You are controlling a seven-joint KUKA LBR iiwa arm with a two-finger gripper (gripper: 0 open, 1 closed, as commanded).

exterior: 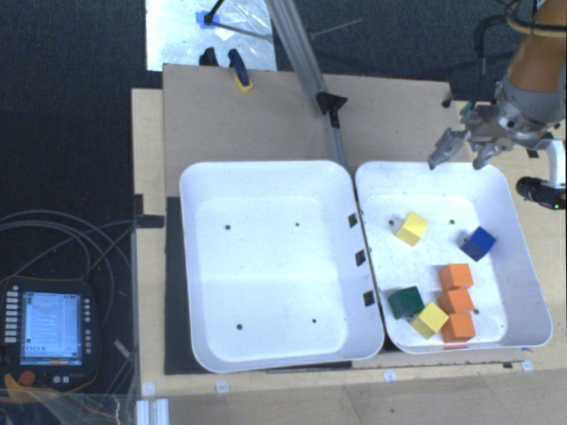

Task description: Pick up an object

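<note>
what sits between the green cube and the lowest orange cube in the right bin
A yellow cube lies between the green cube and the lowest orange cube, seen in the camera view.

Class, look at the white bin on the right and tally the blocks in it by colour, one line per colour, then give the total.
Yellow blocks: 2
Orange blocks: 3
Blue blocks: 1
Green blocks: 1
Total: 7 blocks, all in the right bin
</note>
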